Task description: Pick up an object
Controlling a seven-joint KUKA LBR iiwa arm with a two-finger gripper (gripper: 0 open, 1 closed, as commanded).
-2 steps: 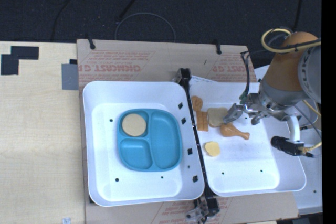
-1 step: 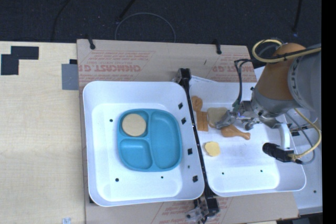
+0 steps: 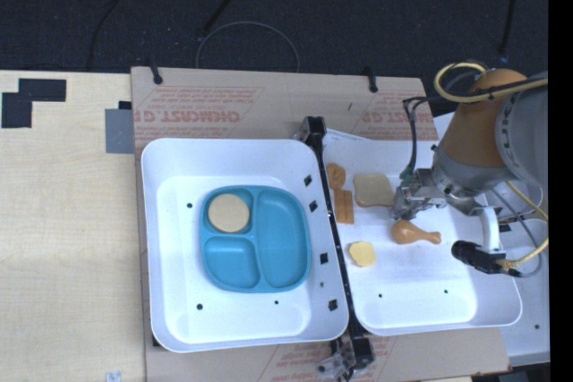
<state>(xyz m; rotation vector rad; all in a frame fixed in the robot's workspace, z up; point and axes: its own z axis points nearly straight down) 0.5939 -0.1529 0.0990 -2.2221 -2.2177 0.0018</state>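
The right bin (image 3: 421, 309) holds five pieces of toy food. A chicken drumstick (image 3: 414, 233) lies near the bin's middle, its thin end pointing right. Just above it hangs the gripper (image 3: 414, 203), low over the bin floor; whether it is released, clenched or grasping anything cannot be told from this slanted view. Left of the gripper lies a tan bread slice (image 3: 372, 190). Further left, along the bin's left wall, sit a small brown piece (image 3: 335, 175) and an orange strip (image 3: 344, 207), one below the other. A yellow round chip (image 3: 362, 254) rests below them, left of the drumstick. The left bin (image 3: 170, 282) contains a blue divided plate (image 3: 255, 239), with a pale round cookie (image 3: 227, 213) in its upper left compartment.
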